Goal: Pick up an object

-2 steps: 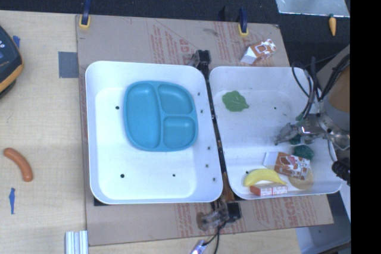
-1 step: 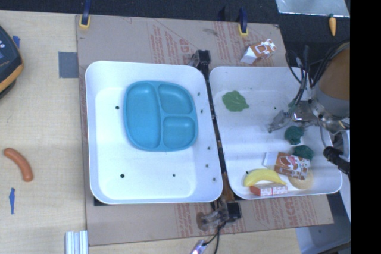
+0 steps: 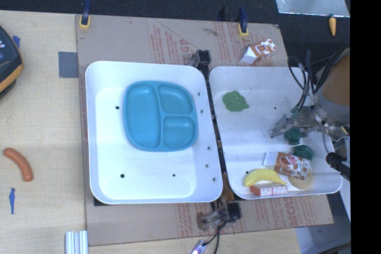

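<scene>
In the right bin [image 3: 262, 77], the gripper [image 3: 293, 125] is down low by the right wall, jaws splayed apart, nothing visibly caught between them. A dark green object [image 3: 294, 135] sits right at the fingertips, just below; another one [image 3: 303, 151] lies nearby.
</scene>
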